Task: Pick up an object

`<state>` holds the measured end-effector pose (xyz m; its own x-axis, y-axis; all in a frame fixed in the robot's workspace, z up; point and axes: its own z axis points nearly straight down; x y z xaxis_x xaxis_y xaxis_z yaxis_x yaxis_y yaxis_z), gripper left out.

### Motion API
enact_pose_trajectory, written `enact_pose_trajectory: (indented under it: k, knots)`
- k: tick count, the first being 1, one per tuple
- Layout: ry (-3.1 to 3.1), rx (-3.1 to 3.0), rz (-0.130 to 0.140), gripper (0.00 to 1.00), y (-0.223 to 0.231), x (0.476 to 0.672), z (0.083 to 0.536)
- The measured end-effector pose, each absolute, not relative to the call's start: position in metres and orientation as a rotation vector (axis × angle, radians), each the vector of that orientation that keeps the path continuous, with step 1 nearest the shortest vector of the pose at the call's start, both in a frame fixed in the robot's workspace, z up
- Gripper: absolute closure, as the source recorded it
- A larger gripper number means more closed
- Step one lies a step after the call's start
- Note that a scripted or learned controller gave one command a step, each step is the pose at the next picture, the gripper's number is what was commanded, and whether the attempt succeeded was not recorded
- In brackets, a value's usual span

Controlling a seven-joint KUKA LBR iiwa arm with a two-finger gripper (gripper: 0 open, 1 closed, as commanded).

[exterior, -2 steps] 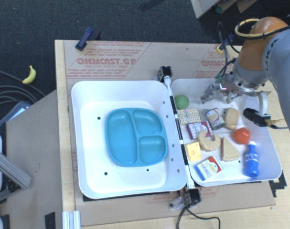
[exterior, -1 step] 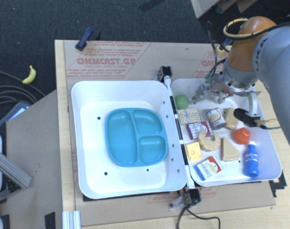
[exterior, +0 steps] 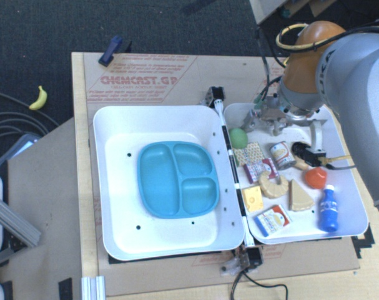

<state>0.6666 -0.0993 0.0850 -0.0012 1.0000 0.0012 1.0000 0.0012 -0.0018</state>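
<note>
White and shallow, the right bin (exterior: 351, 227) is holding toy food: a blue bottle (exterior: 328, 210) nearest, an orange ball (exterior: 315, 178) and a green ball (exterior: 238, 137) farther back. Beyond them the gripper (exterior: 280, 119) is hovering at the bin's far end; its grasp cannot be told.

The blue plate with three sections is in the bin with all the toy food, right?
Not quite. The camera view shows the blue plate alone in the left bin; the toy food, like the blue bottle, lies in the right bin.
</note>
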Motion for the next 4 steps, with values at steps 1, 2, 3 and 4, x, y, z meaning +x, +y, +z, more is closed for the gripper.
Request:
enact_pose_trajectory:
  k: [1, 2, 3, 4]
  knots:
    - [-2.221, -2.222, 0.000, 0.00, -0.109, 0.666, 0.085]
    - [-2.222, -2.223, -0.001, 0.00, -0.122, 0.667, 0.085]
    - [-2.221, -2.220, 0.000, 0.00, -0.106, 0.667, 0.085]
    - [-2.221, -2.222, 0.000, 0.00, -0.112, 0.667, 0.085]
